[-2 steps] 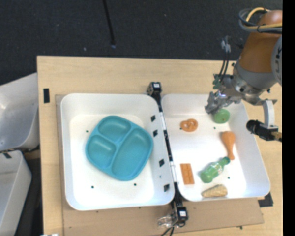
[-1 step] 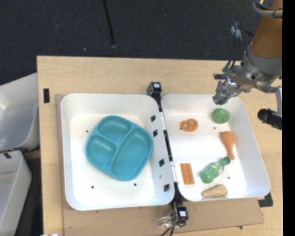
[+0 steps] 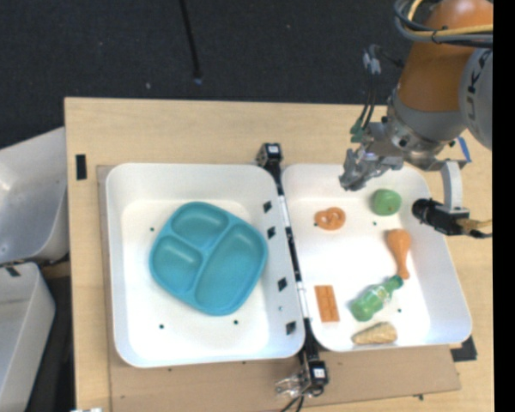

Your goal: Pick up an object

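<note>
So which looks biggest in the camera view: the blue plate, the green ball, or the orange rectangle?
Largest to smallest:
1. blue divided plastic plate
2. flat orange rectangular block
3. round green ball
The last two look nearly alike, so that order is unsure.

Blue tray (image 3: 208, 257); green ball (image 3: 385, 201); orange block (image 3: 326, 303); 2 white bins (image 3: 120, 230).

Two shallow white bins lie side by side on a wooden bench (image 3: 86, 136). The left bin (image 3: 124, 333) holds a blue divided plate (image 3: 208, 257) near its centre. The right bin (image 3: 442, 312) holds a pretzel (image 3: 330, 219), a green ball (image 3: 385, 201), an orange drumstick (image 3: 399, 251), a green bottle (image 3: 376, 298), an orange block (image 3: 326, 303) and a tan bread piece (image 3: 374, 335) at its near edge. The gripper (image 3: 358, 176) hangs above the right bin's far edge, beside the green ball, holding nothing visible.
</note>
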You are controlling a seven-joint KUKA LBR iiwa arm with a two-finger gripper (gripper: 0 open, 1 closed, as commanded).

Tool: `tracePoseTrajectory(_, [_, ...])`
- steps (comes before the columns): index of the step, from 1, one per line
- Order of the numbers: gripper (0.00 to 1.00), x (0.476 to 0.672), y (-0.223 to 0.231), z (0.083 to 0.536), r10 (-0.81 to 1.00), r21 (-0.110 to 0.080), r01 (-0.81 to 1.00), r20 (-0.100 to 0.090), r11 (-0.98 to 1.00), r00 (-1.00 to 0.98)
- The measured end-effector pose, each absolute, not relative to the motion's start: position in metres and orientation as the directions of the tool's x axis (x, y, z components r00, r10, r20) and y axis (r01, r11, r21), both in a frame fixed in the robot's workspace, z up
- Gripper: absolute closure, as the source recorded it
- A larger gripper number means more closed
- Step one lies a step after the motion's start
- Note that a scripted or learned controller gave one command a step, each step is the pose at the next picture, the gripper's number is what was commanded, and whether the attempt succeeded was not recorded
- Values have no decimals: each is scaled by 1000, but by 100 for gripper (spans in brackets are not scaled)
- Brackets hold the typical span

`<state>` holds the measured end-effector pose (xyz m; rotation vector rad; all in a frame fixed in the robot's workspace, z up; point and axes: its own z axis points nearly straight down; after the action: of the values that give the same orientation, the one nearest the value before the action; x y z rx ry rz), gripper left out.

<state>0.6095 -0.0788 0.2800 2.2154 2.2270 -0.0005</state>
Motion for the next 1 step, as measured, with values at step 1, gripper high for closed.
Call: tracePoseTrajectory(1, [100, 606, -29, 280, 1000, 0, 1000, 0, 6, -6])
